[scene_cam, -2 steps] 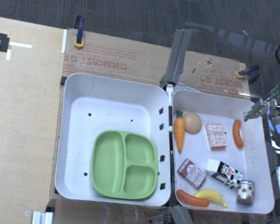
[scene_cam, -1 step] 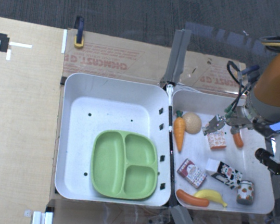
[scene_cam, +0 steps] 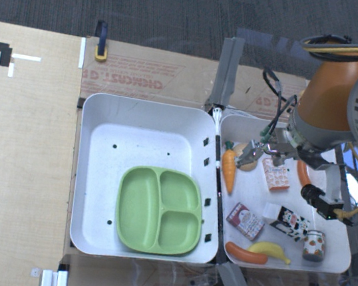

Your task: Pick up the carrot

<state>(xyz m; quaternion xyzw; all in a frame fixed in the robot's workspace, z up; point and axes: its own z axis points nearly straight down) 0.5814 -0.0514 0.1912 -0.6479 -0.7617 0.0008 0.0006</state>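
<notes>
Right bin (scene_cam: pixel 342 262) — carrot (scene_cam: pixel 228 170) beside claw (scene_cam: pixel 255 152).

A light wood bench top (scene_cam: pixel 16 147) is seen under even, diffuse light. Beyond the bench's far edge, dark grey carpeted floor (scene_cam: pixel 154 0) is visible. A cardboard sheet (scene_cam: pixel 149 74) with red lettering is laid flat on the bench. A blue-and-yellow clamp (scene_cam: pixel 101 40) is fixed at the bench's far edge, just left of the cardboard.

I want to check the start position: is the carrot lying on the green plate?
No, the carrot lies in the right bin by its left wall, while the green plate is in the left bin.
</notes>
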